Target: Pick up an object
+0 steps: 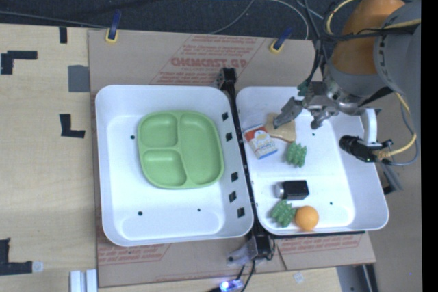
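My gripper point(301, 119) hangs over the upper part of the right bin point(356, 181), its two fingers spread apart and nothing between them. Just below its left finger lies a tan wedge-shaped piece point(288, 130). To the left of that sits a small red and white box point(261, 143). A green broccoli-like piece point(296, 154) lies a little lower. Farther down are a black block point(294, 189), another green piece point(282, 213) and an orange ball point(307, 217).
The left bin point(116, 147) holds a green divided plate point(181, 149). A black clip row point(236, 147) runs along the seam between the bins. A black cable fitting point(359, 147) juts over the right bin's right side. Cables loop above.
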